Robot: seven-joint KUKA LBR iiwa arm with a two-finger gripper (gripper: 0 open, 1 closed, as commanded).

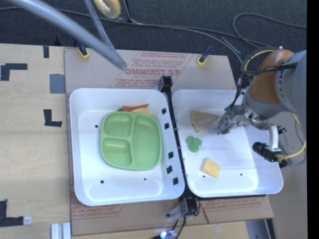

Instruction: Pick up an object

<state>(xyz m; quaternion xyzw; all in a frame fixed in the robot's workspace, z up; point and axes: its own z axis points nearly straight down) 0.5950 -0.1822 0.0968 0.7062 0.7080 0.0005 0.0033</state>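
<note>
1. The grey arm (279, 91) comes in from the right side of the table (30, 133), its orange band showing above the wrist, and it is bent down into the right bin (249, 183).
2. The gripper (223, 126) sits low over the far half of that bin, right at the edge of a tan wedge-shaped piece (201, 119); it looks to be touching or nearly touching the wedge's right end.
3. The fingertips are too small and blurred to read, so I cannot tell whether the gripper is open or closed, and nothing is clearly caught in it.
4. The tan wedge lies on the bin floor near the bin's far left corner, close to the divider between the two bins.
5. Just nearer than it sits a small green leafy piece (193, 143), apart from the wedge.
6. Nearer again, toward the middle of the bin's near half, lies a yellow block (211, 168), well clear of the gripper.
7. Over in the left bin (84, 183), a green divided tray (131, 140) lies flat in the middle.
8. An orange piece (134, 107) and a yellow piece (142, 111) peek out from behind the tray's far edge.
</note>
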